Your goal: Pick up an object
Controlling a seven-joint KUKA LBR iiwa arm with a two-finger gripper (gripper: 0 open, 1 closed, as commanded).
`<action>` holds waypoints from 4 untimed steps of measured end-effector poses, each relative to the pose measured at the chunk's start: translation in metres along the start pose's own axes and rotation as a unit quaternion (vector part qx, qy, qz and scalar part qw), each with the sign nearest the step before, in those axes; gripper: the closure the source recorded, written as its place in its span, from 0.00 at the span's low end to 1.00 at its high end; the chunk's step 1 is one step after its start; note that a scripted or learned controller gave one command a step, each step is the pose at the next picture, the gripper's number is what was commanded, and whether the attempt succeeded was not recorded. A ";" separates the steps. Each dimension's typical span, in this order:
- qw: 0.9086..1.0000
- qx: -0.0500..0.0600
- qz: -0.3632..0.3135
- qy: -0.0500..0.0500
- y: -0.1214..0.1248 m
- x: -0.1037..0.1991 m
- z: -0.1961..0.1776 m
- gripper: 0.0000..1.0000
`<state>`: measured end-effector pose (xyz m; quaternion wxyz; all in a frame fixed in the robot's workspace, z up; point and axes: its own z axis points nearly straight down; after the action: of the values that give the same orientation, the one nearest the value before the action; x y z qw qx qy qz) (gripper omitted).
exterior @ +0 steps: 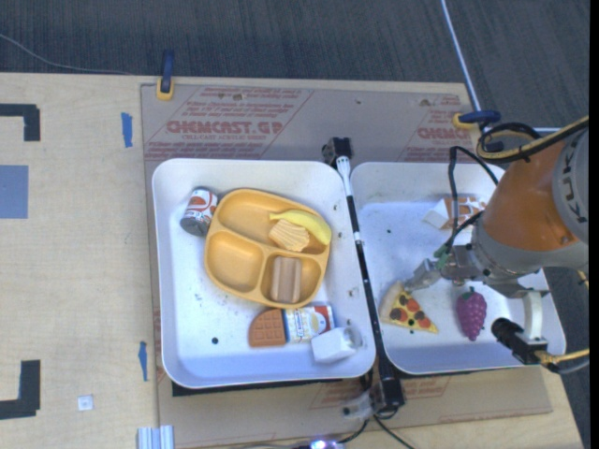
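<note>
In the right bin (393, 358), a toy pizza slice (410, 310) lies near the front left, and a purple bunch of grapes (471, 312) sits just to its right. My gripper (427, 268) hangs over the bin's middle, just above and behind the pizza slice and to the left of the grapes. It looks open, with nothing between its fingers. The grey arm with its orange band (530, 206) covers the bin's right side.
A small white and orange packet (451, 213) lies at the back of the right bin. The left bin (173, 279) holds a yellow divided plate (245, 251) with a banana (306, 223), a can (198, 210), a waffle (267, 328), a small carton (308, 321) and a white block (330, 345).
</note>
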<state>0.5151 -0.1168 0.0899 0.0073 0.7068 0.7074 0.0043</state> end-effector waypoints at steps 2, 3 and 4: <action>1.000 -0.004 0.002 -0.005 0.002 -0.005 -0.011 0.00; 1.000 -0.003 0.000 -0.002 -0.030 0.006 -0.001 0.00; 1.000 -0.007 0.002 -0.007 -0.028 0.002 -0.012 1.00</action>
<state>0.4869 -0.1150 0.1013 0.0167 0.7084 0.7056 0.0045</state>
